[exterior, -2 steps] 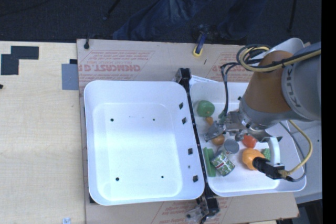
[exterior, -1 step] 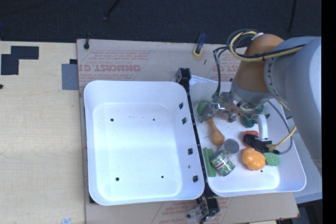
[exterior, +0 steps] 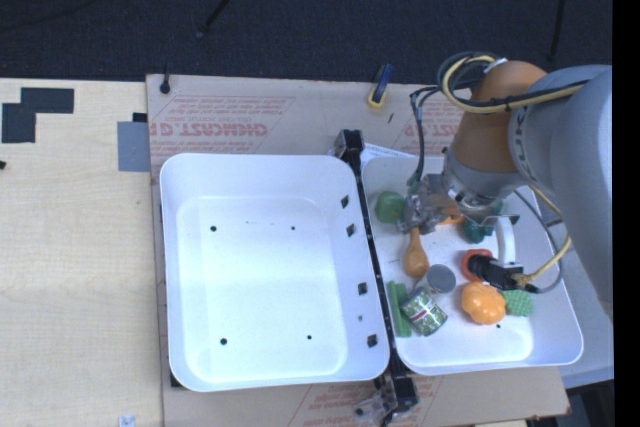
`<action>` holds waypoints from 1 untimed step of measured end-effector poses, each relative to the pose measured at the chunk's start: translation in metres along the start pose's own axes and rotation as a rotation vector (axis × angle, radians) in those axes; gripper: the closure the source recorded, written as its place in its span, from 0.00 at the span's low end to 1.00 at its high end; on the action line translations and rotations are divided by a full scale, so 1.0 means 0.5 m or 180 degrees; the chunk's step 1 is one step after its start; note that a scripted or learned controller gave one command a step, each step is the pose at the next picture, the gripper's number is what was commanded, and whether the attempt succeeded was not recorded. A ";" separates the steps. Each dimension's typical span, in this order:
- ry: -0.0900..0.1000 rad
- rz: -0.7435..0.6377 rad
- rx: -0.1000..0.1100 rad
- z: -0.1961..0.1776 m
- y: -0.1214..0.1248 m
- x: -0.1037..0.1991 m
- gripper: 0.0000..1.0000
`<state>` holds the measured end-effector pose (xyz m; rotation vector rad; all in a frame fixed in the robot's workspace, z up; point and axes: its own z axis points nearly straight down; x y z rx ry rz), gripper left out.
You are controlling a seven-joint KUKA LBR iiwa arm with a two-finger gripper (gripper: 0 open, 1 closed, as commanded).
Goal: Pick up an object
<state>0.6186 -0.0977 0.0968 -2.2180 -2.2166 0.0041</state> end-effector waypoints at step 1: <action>-0.0005 -0.0028 -0.0045 -0.194 0.054 0.163 1.00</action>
